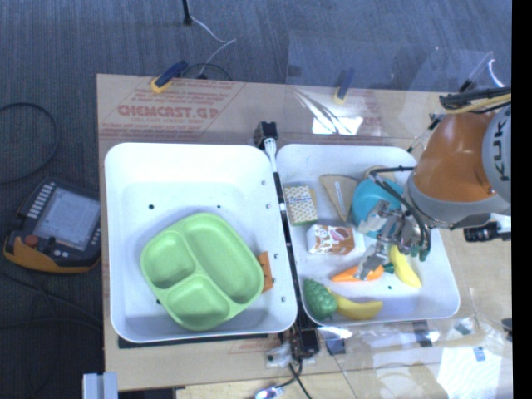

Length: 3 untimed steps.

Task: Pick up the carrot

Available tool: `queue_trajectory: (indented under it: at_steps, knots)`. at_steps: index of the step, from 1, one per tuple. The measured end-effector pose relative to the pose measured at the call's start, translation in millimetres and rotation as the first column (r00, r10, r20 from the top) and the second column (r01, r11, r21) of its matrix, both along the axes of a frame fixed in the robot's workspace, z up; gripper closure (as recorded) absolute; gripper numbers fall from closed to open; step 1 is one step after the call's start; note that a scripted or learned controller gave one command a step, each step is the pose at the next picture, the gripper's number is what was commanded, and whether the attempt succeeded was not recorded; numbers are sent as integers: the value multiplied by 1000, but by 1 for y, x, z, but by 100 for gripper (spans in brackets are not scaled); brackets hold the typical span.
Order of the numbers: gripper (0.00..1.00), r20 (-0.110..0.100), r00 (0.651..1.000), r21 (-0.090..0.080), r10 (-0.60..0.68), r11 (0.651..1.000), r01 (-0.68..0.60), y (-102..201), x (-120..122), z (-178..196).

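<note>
The carrot (353,273), small and orange, lies in the right bin (432,302) near its front middle, pointing left. The gripper (376,259) reaches in from the right under the orange-banded wrist and hangs low right over the carrot's right end, touching or almost touching it. That end of the carrot is partly hidden by the gripper. The carrot still rests on the bin floor.
Crowded round the carrot are a yellow banana (360,307), a green broccoli (318,298), a second yellow piece (406,270), a white-orange packet (331,239), a blue cup (368,203) and a snack packet (299,204). The left bin (125,189) holds a green divided plate (202,268).
</note>
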<state>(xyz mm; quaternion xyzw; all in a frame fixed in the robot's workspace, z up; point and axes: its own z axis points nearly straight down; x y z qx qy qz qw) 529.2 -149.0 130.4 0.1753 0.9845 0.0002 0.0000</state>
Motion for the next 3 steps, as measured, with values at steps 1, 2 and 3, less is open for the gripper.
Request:
queue_trajectory:
  at_steps: [1, 2, 3]
  knots:
    - [0, 13, 982, -6, 189, 982, -189, 40, -31, -32]
    - [0, 24, 994, -4, -103, 995, 103, 50, -37, -38]
    - [0, 19, 925, -3, -380, 925, 380, 46, -40, -38]
